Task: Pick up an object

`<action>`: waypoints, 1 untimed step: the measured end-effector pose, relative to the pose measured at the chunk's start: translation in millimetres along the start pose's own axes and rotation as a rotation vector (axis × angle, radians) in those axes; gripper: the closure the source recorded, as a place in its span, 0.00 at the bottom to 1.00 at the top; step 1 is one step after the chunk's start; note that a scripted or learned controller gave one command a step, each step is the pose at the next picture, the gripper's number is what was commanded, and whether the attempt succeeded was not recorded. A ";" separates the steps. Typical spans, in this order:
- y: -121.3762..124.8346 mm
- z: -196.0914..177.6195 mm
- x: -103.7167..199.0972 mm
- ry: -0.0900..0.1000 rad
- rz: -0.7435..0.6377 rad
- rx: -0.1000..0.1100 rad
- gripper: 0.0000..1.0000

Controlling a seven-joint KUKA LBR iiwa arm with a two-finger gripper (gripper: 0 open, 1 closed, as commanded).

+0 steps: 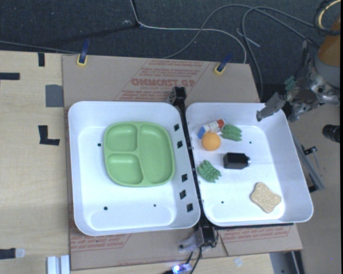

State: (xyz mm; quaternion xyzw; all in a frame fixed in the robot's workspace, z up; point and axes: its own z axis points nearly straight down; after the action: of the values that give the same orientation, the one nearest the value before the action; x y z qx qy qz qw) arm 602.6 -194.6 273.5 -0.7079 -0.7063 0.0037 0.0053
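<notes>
The right bin (291,153) holds several small objects. An orange ball (211,142) lies near its left wall, with a red, white and blue item (210,128) just above it and a green leafy toy (231,132) beside that. A black block (236,161) sits mid-bin, a second green toy (208,170) lies to its left, and a tan biscuit-shaped piece (266,197) rests at the front right. My gripper (283,110) hovers over the bin's back right corner, open, with nothing between its fingers.
The left bin (86,170) carries a green divided plate (139,153). A black hinge strip (186,153) runs between the two bins. Cables trail across the dark floor behind the bench.
</notes>
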 end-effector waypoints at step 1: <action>2.0 -7.2 0.6 -0.002 -0.003 -0.012 0.00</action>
State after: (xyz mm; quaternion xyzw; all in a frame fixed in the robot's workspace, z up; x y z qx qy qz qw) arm 604.7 -194.1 280.7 -0.7067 -0.7075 0.0005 0.0003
